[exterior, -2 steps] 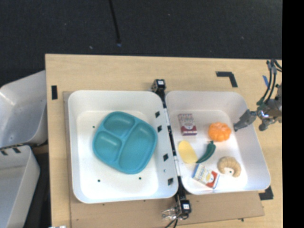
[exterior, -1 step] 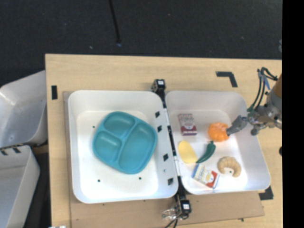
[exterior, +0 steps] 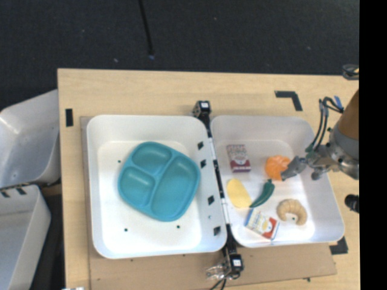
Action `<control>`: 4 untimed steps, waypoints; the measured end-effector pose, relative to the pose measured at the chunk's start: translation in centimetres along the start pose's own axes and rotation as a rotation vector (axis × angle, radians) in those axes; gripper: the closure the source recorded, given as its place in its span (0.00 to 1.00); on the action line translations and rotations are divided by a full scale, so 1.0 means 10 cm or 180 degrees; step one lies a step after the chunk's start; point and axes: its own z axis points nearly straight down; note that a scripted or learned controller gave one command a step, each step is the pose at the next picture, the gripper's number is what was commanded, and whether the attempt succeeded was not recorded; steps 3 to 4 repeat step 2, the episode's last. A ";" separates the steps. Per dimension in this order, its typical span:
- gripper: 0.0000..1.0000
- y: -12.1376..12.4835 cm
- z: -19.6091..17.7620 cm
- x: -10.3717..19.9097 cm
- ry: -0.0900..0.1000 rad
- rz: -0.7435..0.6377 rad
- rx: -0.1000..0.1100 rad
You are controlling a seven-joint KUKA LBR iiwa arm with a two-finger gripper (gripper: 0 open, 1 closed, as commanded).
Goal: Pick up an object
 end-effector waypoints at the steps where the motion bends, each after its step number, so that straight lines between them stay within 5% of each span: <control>1: 1.00 0.01 -0.13 -0.01 -0.0007 0.0004 -0.0019; 2: 1.00 0.08 -0.59 -0.02 -0.0006 -0.0015 -0.0026; 4: 1.00 0.08 -0.59 -0.02 -0.0006 -0.0015 -0.0026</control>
